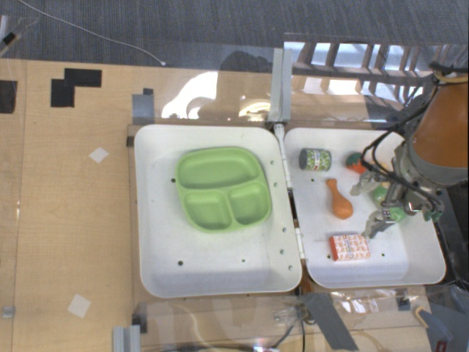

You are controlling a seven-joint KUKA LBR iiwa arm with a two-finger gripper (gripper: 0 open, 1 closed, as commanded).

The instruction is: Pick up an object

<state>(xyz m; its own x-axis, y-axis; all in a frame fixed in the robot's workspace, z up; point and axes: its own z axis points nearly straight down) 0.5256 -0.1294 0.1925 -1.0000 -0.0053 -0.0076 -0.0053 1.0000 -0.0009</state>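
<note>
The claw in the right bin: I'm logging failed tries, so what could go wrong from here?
1. The claw sits among crowded green items near the bin's right side, so it may close on nothing or nudge them aside.
2. The orange drumstick toy and the red patterned box lie close by; a sweep could knock them.

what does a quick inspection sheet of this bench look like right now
surface: wood bench bearing left bin and right bin, side by side
job's things: in right bin, can lying down, orange drumstick, red box, green item partly under the gripper
clutter: green tray with three compartments, in left bin
grippers: gripper low over right bin's right side; nothing seen between its fingers
cables: black cables at the wrist; thin wire on the floor
surroundings: black marks on bench, grey carpet
</note>
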